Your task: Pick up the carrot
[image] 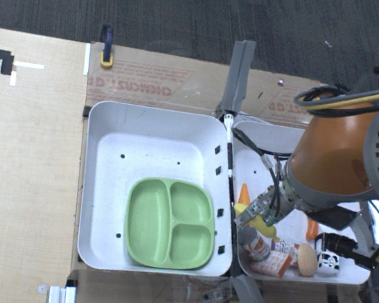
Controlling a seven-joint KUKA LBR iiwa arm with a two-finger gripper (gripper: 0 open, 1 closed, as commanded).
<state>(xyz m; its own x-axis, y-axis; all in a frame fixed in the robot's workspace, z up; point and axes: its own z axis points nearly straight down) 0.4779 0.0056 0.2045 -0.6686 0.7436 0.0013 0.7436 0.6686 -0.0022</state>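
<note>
Camera view, lower right: my pincer [259,210], grip state unclear, hovers beside the carrot [244,193]; crowding toys risk a misgrab.

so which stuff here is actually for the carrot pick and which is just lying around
For the job:
- carrot, in the right bin by its left wall
- hand, low beside the carrot

Just lying about:
- green divided plate in the left bin
- can, yellow item, black and white cube, tan egg-shaped item

Plate [165,228] in left bin [103,170]; carrot [244,193] in right bin [262,133].
</note>
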